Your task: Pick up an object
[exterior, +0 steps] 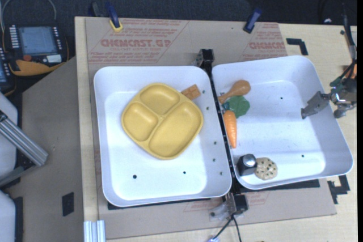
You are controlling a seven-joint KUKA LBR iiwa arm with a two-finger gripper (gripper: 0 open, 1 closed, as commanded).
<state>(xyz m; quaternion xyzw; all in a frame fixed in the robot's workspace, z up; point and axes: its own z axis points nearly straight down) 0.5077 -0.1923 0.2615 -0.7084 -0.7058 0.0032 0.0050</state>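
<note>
Bins sit side by side — the left bin (113,173) bears a yellow divided plate (162,120), the right bin (295,139) has a carrot (229,127), a cookie (265,168) and a small black-and-silver object (247,163) at its left side — while the gripper (326,103) hovers with fingers spread, holding nothing, at its right wall.

Bench (170,37), covered with printed brown cardboard, centre of frame, bearing two shallow white bins side by side: left bin (113,173), right bin (295,73).

right bin (295,73) middle lies open; carrot (230,128) and cookie (265,168) crowd its left.
</note>
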